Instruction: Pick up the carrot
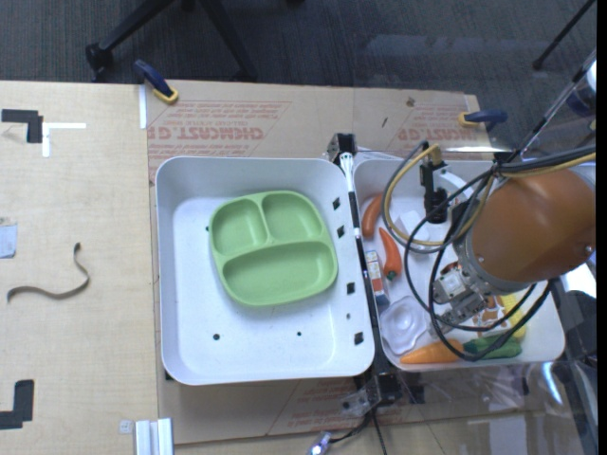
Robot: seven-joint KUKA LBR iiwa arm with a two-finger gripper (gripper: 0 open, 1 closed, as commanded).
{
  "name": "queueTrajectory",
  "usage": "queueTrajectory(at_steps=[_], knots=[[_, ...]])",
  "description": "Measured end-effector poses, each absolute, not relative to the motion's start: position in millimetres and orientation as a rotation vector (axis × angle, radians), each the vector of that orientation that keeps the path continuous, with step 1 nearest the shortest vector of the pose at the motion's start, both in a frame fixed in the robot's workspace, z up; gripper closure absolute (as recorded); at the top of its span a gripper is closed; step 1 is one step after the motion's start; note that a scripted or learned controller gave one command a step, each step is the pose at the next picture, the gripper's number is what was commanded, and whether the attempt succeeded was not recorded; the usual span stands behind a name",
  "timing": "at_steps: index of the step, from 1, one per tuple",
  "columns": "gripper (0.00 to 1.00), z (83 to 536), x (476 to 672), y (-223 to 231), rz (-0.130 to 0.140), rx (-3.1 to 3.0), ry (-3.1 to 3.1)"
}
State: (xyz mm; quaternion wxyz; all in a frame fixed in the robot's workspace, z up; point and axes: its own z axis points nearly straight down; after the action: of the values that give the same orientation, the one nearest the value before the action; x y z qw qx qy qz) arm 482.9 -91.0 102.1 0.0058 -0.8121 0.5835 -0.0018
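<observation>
In the right bin [394,171], a slim orange carrot [389,250] lies near the left wall, pointing toward the front. Another orange piece [370,216] sits just behind it. A third orange, carrot-like piece [429,354] lies along the front wall beside something green [493,348]. The arm's orange band and wrist hang over the middle of this bin. My gripper [461,298] points down under the wrist, right of the slim carrot and behind the front orange piece. Cables and the wrist hide much of it. I see nothing held.
The left bin [180,339] holds a green divided plate [273,248]. A clear plastic item [402,320] and a yellow piece [512,303] lie in the right bin close to the gripper. Black cables [417,207] loop over the right bin's back half.
</observation>
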Motion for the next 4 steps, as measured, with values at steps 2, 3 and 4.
queueTrajectory(at_steps=[2, 3, 4], knots=[[1.00, 119.0, 484.4, -85.9, 0.002, -2.537, 1.819], [1.00, 361.5, 480.2, -137.0, -0.004, -2.657, 1.659], [1.00, 118.0, 485.9, -181.0, -0.033, -2.711, 1.576]])
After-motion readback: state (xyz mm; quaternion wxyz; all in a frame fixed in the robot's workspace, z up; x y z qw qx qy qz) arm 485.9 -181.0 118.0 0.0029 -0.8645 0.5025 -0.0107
